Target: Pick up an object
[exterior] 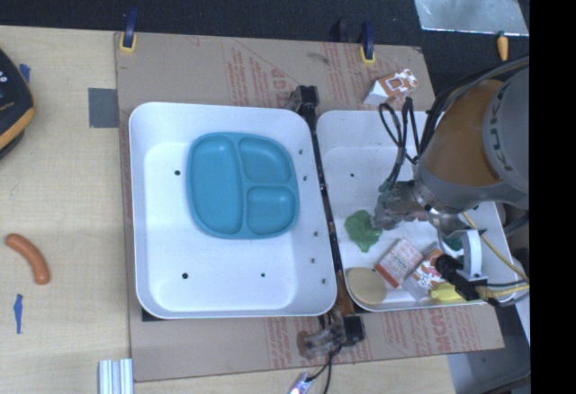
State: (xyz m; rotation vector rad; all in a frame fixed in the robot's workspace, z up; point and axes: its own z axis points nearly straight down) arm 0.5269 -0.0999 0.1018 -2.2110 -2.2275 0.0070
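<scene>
I note a sausage-like item (28, 258) on the bench at far left, then the left bin (144, 203) bearing a blue divided plate (242, 183). In the right bin (346, 136), a green object (362, 229) lies just beside the gripper (392, 208); a tan disc (365, 286) and packets (398, 262) sit nearer. I judge the approach under way; next comes a close over the green piece. I cannot tell the hand's opening or any hold; the arm's bulk hides the bin's right part.

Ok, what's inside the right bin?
The right bin holds a green item, a red-and-white packet, a tan round thing and a yellow piece. The arm covers the bin's right part, so anything beneath it is hidden.
</scene>
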